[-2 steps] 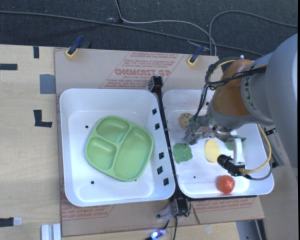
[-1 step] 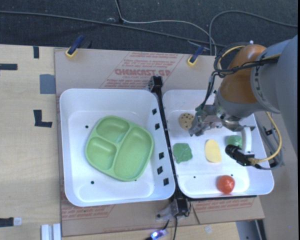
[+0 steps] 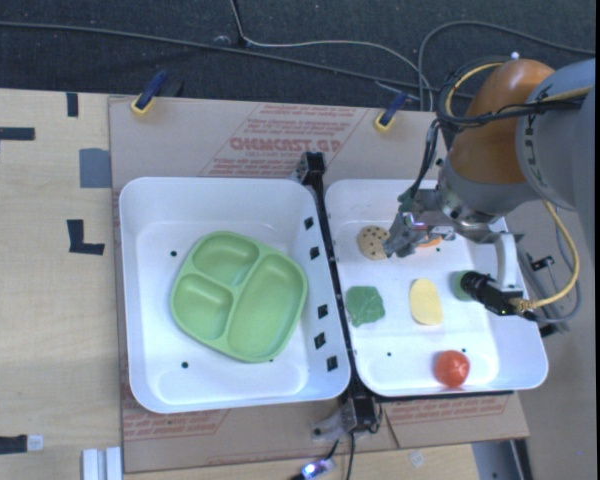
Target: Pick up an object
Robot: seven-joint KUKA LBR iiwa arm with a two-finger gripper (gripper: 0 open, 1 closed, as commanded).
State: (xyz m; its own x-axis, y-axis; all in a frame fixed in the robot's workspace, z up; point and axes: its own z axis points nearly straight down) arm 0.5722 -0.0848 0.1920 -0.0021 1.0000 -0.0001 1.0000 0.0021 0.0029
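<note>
Likely the thing aimed at is the round tan cookie [image 3: 373, 241], which lies flat near the far left corner of the right bin [image 3: 515, 363], close to the divider between the bins. The tool [image 3: 410, 236] sits just beside it on the right, low over the bin floor; whether it is apart or together cannot be told from this slanted view, and nothing is seen clamped in it.

Several things could go wrong, by this reading. The cookie is thin and flat, so the tool may close above it or scrape over it and come up with nothing. A push from the side could slide the cookie against the bin wall, where it would be harder to reach. If the tool descends too far it may press on the bin floor and shift the bin on the counter [image 3: 40, 268].

By count, the right bin holds four loose things: one cookie, one green leafy piece [image 3: 365, 305], one yellow oblong piece [image 3: 426, 301] and one red round fruit [image 3: 451, 368]. The green and yellow pieces lie near each other in the middle; the red fruit sits apart by the near rim. The left bin [image 3: 140, 208] holds one green divided plate [image 3: 240, 296] with three compartments. Bins number two, the arm [image 3: 500, 138] one.
</note>
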